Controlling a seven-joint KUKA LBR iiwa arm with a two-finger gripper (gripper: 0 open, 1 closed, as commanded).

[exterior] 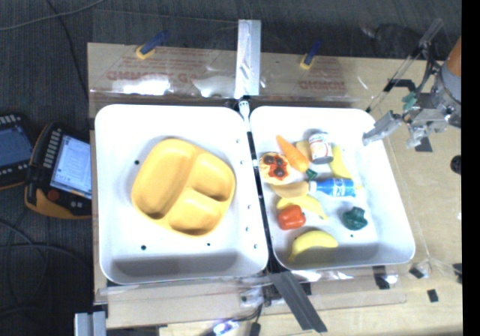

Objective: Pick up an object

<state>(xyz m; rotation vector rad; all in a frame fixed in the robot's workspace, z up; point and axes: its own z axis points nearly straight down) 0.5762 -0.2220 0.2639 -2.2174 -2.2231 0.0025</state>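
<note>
Pincer [390, 126] hangs just past the far right corner of the right bin [401, 211], up off the toys. I cannot tell how it is set. It holds nothing, so it looks ready to come over and down.

Toy food lies heaped in the middle of the right bin: a long orange carrot [289, 150], a small can [320, 147], a blue and white bottle [334, 188], a shiny red pepper [291, 216] and a curved yellow banana [313, 241] nearest the front wall. Left of that bin, a big, smooth yellow lumpy tray [182, 186] sits in the left bin [112, 252].

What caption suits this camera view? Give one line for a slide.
Gripper at the right bin's rim; toy food inside, yellow tray in left bin.
</note>
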